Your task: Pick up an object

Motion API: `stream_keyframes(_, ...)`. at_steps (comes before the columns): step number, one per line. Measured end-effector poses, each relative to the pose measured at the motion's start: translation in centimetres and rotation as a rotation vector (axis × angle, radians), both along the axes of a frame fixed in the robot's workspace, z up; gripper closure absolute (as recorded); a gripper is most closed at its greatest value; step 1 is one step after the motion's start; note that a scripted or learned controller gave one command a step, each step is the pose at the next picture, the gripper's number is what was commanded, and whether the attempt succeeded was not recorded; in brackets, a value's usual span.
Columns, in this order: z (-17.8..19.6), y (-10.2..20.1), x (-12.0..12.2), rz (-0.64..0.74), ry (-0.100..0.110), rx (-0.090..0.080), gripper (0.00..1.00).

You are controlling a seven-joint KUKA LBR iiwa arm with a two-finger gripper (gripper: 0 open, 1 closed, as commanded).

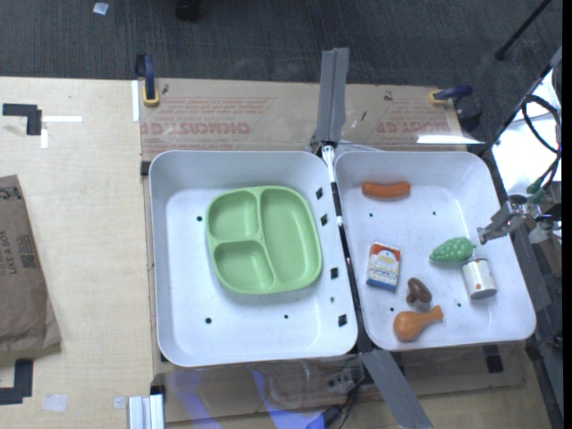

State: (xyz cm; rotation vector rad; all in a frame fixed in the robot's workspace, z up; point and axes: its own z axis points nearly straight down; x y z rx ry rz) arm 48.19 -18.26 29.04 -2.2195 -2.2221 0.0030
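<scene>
- Worktop (80, 150) w/ a brown paper bag (22, 266) lying at far left, well apart from both bins.
- Left bin (170, 239) is holding a green divided plate (264, 238), three compartments, sitting flat near the middle; lots of bare floor showing around it.
- Right bin (447, 324) is carrying the small stuff: orange sausage (386, 189) near the back wall, small carton (383, 266) mid-floor, brown lump (418, 290) just beside it, orange drumstick (416, 322) near the front wall.
- Green leafy toy (452, 250) and white can (479, 278) are sitting near the right wall, nearly touching.
- Claw (497, 229) is hanging at the right bin's rim, just beside the green toy; prob. holding nothing, but open or shut — can't tell.
- Judging: all items looking light, likely plastic toys, stiff-ish. Can is smooth, round, may be rolling or slipping; best taking it across its sides. Carton has flat faces, easiest grip.
- Room: carton has open floor around it; can and green toy are crowding the wall, so less clearance there.
</scene>
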Motion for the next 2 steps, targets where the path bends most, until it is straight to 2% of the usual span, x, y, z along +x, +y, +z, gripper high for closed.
stream_keyframes(1,-12.3,-0.8,3.1,-0.072,0.001,0.001,0.0)
stream_keyframes(2,-19.9,-2.0,3.9,-0.019,-0.001,0.001,0.0)
